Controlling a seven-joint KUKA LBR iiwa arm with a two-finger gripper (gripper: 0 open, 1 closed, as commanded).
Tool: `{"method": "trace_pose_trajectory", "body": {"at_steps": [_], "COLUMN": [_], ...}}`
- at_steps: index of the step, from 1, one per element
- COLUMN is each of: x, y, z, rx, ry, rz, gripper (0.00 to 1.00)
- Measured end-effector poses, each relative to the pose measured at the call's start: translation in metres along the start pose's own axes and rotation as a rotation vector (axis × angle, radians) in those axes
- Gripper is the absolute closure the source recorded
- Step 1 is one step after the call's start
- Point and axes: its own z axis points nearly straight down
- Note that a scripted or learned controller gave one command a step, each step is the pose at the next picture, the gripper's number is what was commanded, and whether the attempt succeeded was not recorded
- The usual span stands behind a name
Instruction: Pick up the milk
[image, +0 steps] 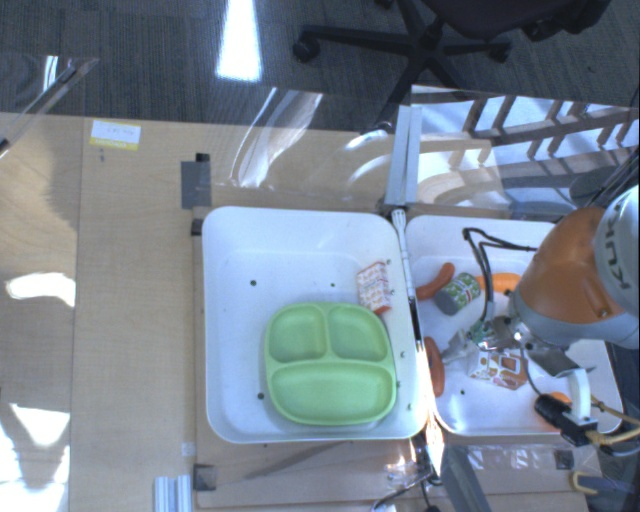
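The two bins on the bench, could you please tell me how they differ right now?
The left bin holds a green divided plate and a small carton; the right bin holds several small items, among them a green can. The arm reaches over the right bin, not the left. Both are shallow and white.

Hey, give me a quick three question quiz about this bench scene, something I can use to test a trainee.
1. True or false: the green divided plate lies in the left bin.
2. Which bin is the gripper over: A left, B right?
3. Fill in: the small carton in the left bin lies near its ___ wall.

Key: 1 true. 2 B, the right bin. 3 right.
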Motion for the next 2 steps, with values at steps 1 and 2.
{"method": "trace_pose_trajectory", "body": {"at_steps": [1, 2], "x": [-0.048, -0.020], "y": [0.035, 0.017], "z": [-0.049, 0.001], "rx": [0.014, 0.003], "ry": [0.004, 0.004], "rz": [0.383, -0.202], "gripper": [0.00, 0.00]}}
